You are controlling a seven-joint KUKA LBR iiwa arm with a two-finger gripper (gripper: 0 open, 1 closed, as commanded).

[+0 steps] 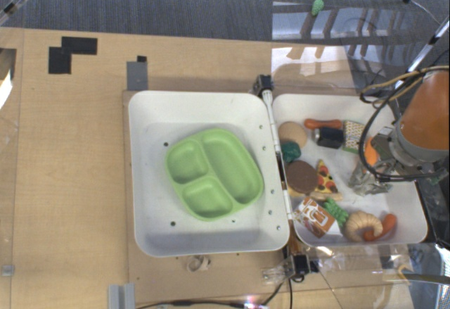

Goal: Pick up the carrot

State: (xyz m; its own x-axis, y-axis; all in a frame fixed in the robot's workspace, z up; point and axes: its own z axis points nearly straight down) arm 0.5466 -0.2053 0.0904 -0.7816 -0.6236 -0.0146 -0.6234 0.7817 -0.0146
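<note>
Carrot (323,124) lies near back edge of right bin (420,230), orange body with green tip at its right end, just left of a dark cylindrical item (328,136) and right of a tan round item (293,134). Arm (427,121) enters from right, orange band over right bin's right side, gripper (370,179) hanging low at bin's middle-right, well apart from carrot; cannot tell how its fingers stand, metal parts blur together, nothing visibly between them. Other stuff in right bin: brown disc (301,175), pizza slice (324,179), dark green item (290,153), small carton (313,217) at front, croissant (363,225) with an orange piece (387,223) just beside it at front right, green leafy toy (336,211) between carton and croissant. Left bin (148,230) holds green divided plate (214,173) with three compartments, sitting about centre, tilted relative to bin walls. Black clip (264,84) at back where bins meet. Cables (383,93) loop near arm.
</note>
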